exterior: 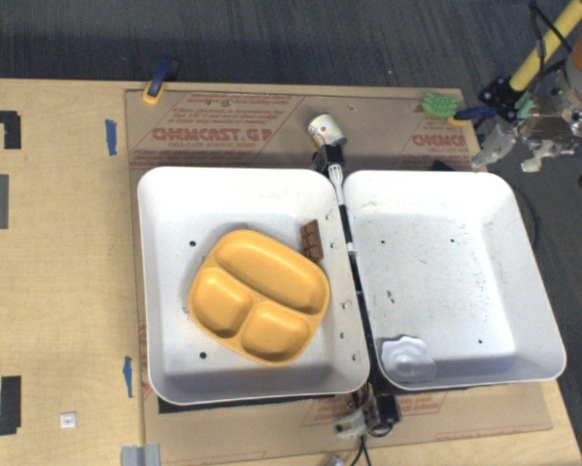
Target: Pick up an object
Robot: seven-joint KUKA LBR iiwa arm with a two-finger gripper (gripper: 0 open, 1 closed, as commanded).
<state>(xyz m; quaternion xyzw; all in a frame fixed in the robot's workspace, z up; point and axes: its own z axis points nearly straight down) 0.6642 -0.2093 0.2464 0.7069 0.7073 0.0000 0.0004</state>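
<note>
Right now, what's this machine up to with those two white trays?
Nothing is being handled at this moment. The gripper sits at the upper right, off beyond the far corner of the right bin, with nothing visible between its fingers. The job is to pick up an object. In the left bin lies a yellow divided plate, with a small brown piece just beyond it by the inner wall. A clear plastic item rests in the right bin's near left corner.

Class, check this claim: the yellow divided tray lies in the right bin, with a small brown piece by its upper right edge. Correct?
Not quite. The camera view shows the yellow divided tray in the left bin, not the right. The small brown piece by its upper right edge is as stated.
</note>
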